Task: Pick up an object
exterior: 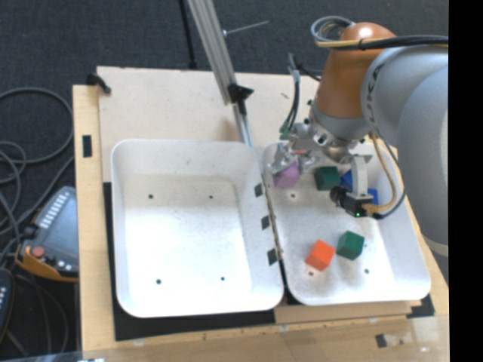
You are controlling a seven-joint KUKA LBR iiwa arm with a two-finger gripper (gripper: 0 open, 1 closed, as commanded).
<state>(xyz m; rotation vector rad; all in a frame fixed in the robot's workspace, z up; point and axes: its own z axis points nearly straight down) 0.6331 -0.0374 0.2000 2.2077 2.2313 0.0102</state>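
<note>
Grey arm with orange wrist band (349, 66) reaches in from the right, over the back of the right shallow white plastic bin (400, 274). Gripper (290, 164) sits low at that bin's back-left corner, right by the divider between the two bins. A small purple block (286, 176) is at the gripper tips, looks to be between the fingers, so I read it as grasped; can't tell if it's off the bin floor or resting on it.

Other stuff in the right bin: dark green cube (327, 177) just right of the purple block, blue block (349, 181) touching it and partly hidden behind gripper hardware. Nearer the front: orange cube (320, 255) and a second green cube (350, 244) just beside each other, apart from the gripper.

Left shallow white bin (128, 164) has only small dark dots on its floor. Both bins sit on a pale wooden surface (151, 100). Aluminium strut (215, 40) slants up from the back, between the bins.
</note>
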